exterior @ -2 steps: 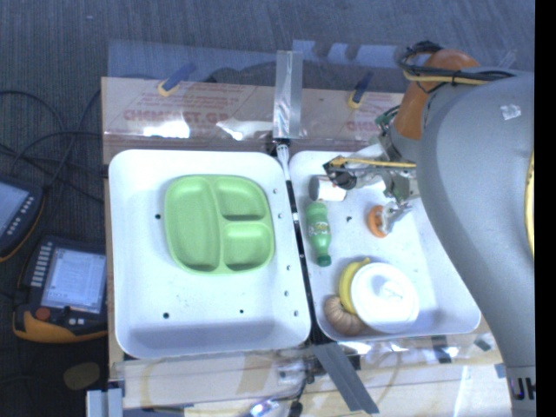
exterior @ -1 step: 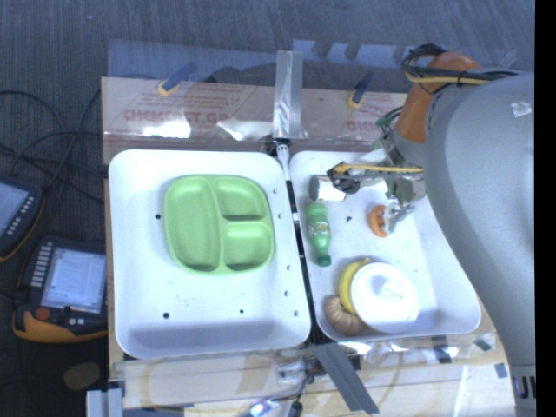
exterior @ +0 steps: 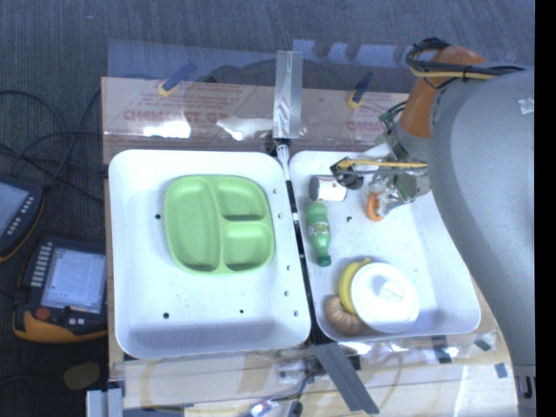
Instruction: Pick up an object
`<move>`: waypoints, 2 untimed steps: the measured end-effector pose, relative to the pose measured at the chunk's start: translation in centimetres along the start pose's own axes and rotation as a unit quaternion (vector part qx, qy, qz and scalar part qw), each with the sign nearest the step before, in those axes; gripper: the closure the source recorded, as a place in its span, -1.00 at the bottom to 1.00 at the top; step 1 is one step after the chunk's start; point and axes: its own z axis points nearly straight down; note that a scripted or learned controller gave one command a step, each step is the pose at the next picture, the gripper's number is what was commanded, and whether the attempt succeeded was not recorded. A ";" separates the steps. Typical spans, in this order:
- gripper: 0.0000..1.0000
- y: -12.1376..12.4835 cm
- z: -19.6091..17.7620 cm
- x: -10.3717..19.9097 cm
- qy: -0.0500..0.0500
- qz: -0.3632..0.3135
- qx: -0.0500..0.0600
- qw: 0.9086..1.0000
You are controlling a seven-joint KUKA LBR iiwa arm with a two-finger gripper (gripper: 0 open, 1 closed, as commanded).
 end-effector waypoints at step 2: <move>1.00 -3.4 -18.2 -8.1 -0.004 -0.124 0.004 0.992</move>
